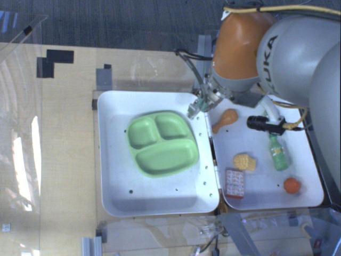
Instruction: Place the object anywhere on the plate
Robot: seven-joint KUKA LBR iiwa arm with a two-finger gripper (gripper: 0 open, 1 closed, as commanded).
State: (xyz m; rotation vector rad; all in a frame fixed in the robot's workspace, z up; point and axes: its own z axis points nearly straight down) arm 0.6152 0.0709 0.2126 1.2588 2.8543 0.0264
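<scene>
A light green plate [162, 143] with three compartments lies in the left bin [114, 196], a little right of its middle. My gripper [197, 109] hangs over the left bin's far right corner, just beyond the plate's upper right edge and close to the wall between the bins. I see nothing held in it. In the right bin [309, 196] lie a brown drumstick [225, 119], a yellow corn piece [244, 162], a green bottle [277, 152], a small orange ball [291, 185] and a red and white box [235, 183].
The grey arm with its orange band [242, 47] fills the upper right and overhangs the far part of the right bin. A clear panel [21, 116] stands at the left. The wooden bench [69, 143] surrounds both bins.
</scene>
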